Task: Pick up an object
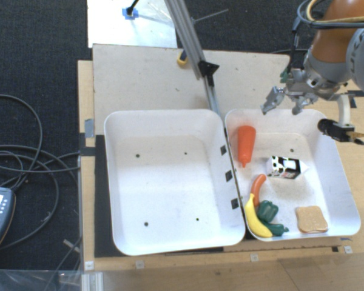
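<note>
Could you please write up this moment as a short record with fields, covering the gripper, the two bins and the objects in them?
gripper: gripper open, fingers spread, above the far rim of the right bin, holding nothing
right bin contents: carrot, black-and-white carton, slice of bread, banana, green pepper, small red-orange piece
left bin: left bin with dark specks on its floor
clutter: banana, green pepper and small red-orange piece bunched at the near left corner
</note>
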Controlling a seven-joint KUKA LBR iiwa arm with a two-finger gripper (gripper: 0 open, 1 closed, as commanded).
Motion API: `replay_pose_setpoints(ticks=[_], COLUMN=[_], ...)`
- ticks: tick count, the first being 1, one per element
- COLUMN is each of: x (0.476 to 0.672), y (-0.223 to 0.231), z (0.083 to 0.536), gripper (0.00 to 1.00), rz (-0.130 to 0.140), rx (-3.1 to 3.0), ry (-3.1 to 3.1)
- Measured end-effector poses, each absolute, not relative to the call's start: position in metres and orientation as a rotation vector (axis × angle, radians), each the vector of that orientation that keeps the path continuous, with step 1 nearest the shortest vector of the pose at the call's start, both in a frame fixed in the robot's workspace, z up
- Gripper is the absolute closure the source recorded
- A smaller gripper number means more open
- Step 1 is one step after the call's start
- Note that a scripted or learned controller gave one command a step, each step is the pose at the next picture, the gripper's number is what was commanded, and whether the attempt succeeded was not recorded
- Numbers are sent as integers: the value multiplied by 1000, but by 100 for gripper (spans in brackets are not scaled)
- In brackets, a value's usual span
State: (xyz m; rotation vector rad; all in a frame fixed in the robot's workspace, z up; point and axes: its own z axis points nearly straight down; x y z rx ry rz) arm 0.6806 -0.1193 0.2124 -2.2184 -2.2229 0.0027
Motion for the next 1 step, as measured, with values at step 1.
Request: replay_pose_setpoints(ticks=[1], x=[686], y=[-125], z=[154], gripper=[0], rz=[4], rx=[-2218], ry=[-2221])
